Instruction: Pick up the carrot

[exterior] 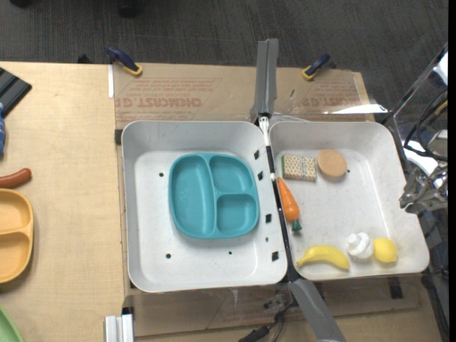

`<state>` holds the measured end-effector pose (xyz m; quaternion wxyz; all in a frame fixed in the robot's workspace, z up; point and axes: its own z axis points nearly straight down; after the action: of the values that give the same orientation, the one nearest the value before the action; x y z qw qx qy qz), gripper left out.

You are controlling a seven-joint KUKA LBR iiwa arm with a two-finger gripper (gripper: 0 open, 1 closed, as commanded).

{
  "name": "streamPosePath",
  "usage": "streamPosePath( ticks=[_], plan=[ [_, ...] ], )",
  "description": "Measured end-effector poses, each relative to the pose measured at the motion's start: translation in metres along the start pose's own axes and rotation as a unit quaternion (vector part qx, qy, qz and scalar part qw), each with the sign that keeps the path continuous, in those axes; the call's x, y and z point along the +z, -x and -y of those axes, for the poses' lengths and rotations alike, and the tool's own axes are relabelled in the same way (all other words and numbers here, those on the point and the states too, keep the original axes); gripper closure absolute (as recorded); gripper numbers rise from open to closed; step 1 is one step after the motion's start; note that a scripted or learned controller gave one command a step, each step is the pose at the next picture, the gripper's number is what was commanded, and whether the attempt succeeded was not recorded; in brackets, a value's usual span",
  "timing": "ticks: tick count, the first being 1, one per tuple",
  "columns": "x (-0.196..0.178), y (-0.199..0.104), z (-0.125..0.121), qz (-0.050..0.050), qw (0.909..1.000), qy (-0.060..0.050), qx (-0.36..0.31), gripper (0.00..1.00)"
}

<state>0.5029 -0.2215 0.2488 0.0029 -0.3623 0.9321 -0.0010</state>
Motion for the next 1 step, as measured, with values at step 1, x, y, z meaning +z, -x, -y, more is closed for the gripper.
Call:
streamPosePath(
  ticks=[1],
  plan=[
    [0.0436,0.0195,-0.0085,-0.001,0.9941,0.003,-0.108,1.00]
  ],
)
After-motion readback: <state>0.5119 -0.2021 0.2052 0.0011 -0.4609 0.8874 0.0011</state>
